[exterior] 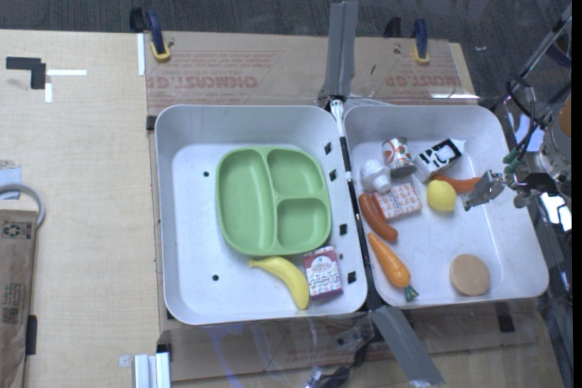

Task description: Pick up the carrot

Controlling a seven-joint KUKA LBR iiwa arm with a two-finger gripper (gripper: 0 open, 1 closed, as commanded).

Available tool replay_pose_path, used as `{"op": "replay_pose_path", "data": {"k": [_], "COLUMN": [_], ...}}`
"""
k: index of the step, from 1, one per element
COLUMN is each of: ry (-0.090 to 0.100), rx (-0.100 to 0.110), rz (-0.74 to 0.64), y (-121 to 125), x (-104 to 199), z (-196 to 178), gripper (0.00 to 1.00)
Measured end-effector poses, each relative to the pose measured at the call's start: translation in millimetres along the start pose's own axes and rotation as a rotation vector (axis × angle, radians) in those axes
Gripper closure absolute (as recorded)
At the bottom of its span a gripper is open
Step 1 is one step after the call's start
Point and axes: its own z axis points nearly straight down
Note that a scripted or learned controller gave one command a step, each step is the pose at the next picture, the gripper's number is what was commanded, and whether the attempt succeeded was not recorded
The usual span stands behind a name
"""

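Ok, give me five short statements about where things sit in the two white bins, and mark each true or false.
1. The orange carrot lies in the right white bin. True.
2. The yellow banana lies inside the green divided plate. False: it lies on the left white bin floor, beside the plate.
3. The round tan cookie touches the carrot. False: they lie apart.
4. The yellow lemon sits in the right bin. True.
5. The gripper holds the carrot. False: the carrot lies on the bin floor.

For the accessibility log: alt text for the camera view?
The carrot lies near the front left of the right bin, apart from the gripper at the bin's right side near a lemon. The left bin holds a green tray, a banana and a small box.
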Motion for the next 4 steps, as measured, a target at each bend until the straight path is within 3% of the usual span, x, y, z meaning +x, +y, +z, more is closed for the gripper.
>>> {"op": "replay_pose_path", "data": {"k": [1,2,4], "ry": [0.000,-0.001,-0.002], "rx": [0.000,0.001,0.000], "rz": [-0.220,-0.182,-0.500], "y": [-16.6,-23.3,-22.6], "x": [83.5,131.7,160.6], "z": [-7.9,26.2,26.1], "gripper": [0.00,0.00,0.00]}}
